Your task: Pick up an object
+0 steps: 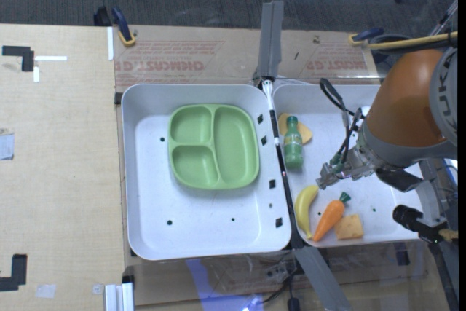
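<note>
Landmark: divider [271, 129] where the two white bins meet; all places given from it.
Left bin [145, 229]: lies left of the divider; holds a green compartment plate [214, 146], three sections, flat, sitting in the upper middle and near the divider but apart from it.
Right bin [320, 95]: lies right of the divider; holds all the loose items.
Green bottle [293, 143]: lying just right of the divider, cap end toward the far wall; a yellow piece [304, 132] shows from under its right side, shape unclear.
Banana [306, 209]: just right of the divider, near the front wall, curved, lengthwise front to back.
Carrot [330, 218]: just right of the banana, tilted, green top pointing up and right.
Tan block [350, 227]: right of the carrot, touching or nearly touching it.
Arm: grey body with orange band [409, 102], over the right bin's right side, well right of the divider.
Gripper [332, 172]: low in the right bin, above the banana's upper tip and the carrot's top, below and right of the bottle.
Jaws: cannot tell how far apart they are; nothing visibly held between them.
</note>
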You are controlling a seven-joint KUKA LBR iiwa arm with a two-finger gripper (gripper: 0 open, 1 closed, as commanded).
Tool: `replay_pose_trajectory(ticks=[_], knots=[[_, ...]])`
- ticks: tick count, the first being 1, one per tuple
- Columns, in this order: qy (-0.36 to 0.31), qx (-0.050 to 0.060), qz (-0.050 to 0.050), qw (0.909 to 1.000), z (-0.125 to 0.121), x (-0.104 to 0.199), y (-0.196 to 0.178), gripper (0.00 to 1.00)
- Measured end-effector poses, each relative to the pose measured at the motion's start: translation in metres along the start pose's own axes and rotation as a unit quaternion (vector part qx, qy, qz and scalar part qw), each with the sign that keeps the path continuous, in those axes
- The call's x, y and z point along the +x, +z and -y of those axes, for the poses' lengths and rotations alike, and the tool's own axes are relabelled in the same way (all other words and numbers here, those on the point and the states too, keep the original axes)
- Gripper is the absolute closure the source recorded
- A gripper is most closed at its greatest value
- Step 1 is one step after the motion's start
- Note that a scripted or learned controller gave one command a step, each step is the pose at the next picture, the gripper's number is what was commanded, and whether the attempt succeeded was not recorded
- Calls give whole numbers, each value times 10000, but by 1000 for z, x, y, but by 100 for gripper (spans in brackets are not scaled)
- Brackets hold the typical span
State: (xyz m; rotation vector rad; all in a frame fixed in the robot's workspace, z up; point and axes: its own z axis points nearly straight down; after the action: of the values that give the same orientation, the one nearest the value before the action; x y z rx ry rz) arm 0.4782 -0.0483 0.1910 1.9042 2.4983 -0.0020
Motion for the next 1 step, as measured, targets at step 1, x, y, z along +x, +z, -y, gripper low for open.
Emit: replay_pose_trajectory(ticks=[1], knots=[[-3,3,-1,10000,0,0,0,0]])
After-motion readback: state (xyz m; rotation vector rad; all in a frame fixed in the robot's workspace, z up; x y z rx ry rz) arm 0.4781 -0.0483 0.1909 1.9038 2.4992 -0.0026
